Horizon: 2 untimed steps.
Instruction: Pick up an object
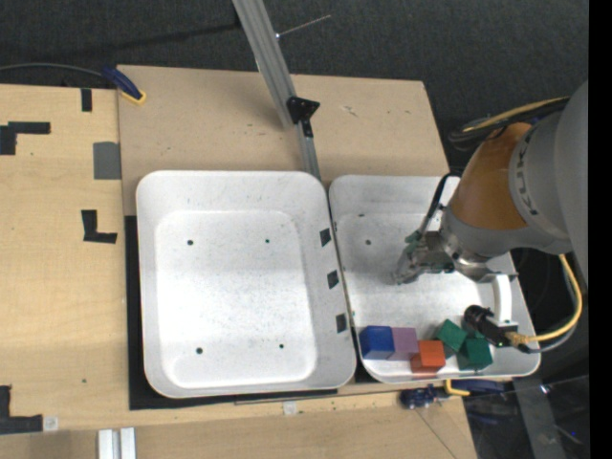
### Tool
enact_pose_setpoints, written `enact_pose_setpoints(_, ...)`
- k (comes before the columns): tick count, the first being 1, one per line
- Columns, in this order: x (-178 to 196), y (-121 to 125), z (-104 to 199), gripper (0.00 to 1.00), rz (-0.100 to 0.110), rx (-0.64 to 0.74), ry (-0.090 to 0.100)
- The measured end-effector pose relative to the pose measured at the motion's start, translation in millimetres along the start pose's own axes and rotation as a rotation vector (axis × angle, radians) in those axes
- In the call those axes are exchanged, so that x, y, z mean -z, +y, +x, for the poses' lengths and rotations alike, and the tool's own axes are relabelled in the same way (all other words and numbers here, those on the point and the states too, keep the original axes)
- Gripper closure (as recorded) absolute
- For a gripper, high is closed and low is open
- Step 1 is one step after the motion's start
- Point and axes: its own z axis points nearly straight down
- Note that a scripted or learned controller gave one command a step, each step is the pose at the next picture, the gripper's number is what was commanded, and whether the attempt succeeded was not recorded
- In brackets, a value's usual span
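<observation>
My gripper (413, 261) hangs low over the right bin (382, 199), near the middle of its floor, with my grey arm and its orange band (483, 185) reaching in from the right edge of the view. Whether my fingers are apart or closed I cannot tell; they read as a small dark cluster against the white floor, and nothing can be made out between them.

Taking the right bin as my landmark, all the blocks sit along its near wall, well apart from my gripper and toward the camera from it. The blue block (377, 341) lies in the bin's near-left corner. Just beside it to the right is the pale purple block (405, 339), and touching that is the orange block (429, 355). Further right are two green blocks (463, 344), close together near the bin's near-right corner, partly behind a black fitting (481, 321) on my arm.

The left bin (234, 280) adjoins the right bin along its left wall. A slanted metal bar (271, 51) runs down from the top of the view to the far edge where the two bins meet
</observation>
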Motion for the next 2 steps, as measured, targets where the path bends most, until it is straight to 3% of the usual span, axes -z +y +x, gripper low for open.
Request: enact_pose_setpoints(2, 113.9, 6.0, -12.0, 1.00, -0.009, 0.000, -0.003)
